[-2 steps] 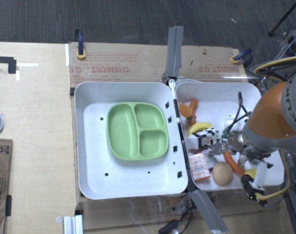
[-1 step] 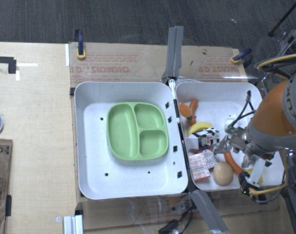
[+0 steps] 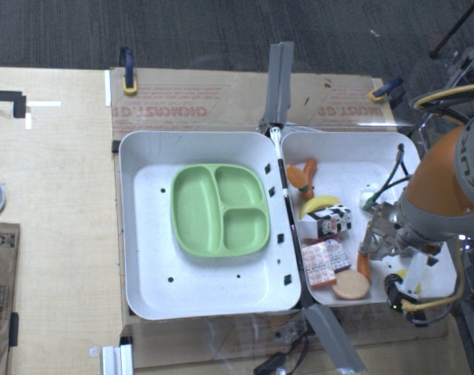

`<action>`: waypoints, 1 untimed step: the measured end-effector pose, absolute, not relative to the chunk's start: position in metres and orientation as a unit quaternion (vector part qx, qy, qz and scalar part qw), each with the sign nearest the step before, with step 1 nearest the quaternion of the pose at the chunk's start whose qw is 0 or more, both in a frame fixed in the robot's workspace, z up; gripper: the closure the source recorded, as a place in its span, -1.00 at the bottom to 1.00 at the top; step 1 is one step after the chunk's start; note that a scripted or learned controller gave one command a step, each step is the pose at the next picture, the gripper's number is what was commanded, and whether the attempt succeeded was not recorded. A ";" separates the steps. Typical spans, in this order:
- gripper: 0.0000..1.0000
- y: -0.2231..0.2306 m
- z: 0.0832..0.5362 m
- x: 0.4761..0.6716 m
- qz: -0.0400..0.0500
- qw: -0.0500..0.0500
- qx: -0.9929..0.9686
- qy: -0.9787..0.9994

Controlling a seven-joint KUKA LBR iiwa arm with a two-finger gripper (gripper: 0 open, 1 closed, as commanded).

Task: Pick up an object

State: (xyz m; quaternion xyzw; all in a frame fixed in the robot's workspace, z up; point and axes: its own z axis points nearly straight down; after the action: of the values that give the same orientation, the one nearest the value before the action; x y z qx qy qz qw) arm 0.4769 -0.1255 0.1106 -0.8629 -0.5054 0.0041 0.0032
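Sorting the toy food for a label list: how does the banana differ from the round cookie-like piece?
The banana is yellow, curved and long; the round tan piece is a flat disc. The banana lies mid-bin beside the black-and-white toy; the disc lies at the near edge. Both lie in the right bin.

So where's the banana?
The banana lies in the right bin, near its left wall, just below the carrot and above the toy cow.

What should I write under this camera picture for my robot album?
Robot gripper reaches into the right bin of toy food: banana, carrot; green divided tray sits in the left bin.
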 end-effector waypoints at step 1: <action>1.00 -0.039 0.214 0.489 0.003 0.001 -0.844 -0.536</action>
State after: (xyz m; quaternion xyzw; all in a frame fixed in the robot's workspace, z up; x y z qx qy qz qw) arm 0.4885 -0.0386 0.2138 -0.8441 -0.5362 0.0028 0.0009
